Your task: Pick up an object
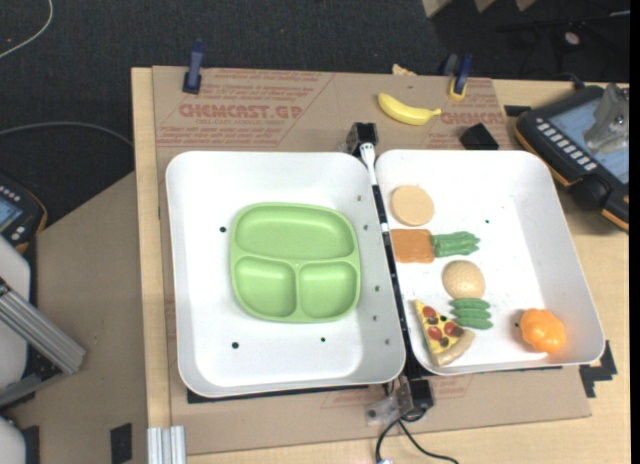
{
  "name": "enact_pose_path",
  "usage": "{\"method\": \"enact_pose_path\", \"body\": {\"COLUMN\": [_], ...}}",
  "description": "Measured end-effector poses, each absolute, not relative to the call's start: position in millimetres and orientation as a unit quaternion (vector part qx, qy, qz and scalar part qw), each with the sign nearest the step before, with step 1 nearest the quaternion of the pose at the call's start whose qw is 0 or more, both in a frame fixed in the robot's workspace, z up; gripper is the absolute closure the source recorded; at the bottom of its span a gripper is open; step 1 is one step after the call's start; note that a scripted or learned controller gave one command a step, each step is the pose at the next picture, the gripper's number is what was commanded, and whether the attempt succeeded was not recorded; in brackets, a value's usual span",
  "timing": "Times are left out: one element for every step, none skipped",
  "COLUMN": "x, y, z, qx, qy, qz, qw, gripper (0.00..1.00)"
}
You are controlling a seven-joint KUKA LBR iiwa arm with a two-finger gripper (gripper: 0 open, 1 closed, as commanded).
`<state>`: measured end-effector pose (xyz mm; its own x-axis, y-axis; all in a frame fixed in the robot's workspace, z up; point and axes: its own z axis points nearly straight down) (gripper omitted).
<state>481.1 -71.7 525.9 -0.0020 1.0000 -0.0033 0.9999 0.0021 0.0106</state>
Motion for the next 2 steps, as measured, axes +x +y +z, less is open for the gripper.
{"method": "enact_pose_path", "body": {"x": [481.8, 482.5], "y": [-72, -72], "z": [537, 547], "qx": [0.706, 0.706], "qy": [0.708, 0.708], "qz": [0.0034, 0.0043], "qw": [0.007, 0.008], "gripper": [1.00, 1.00]}}
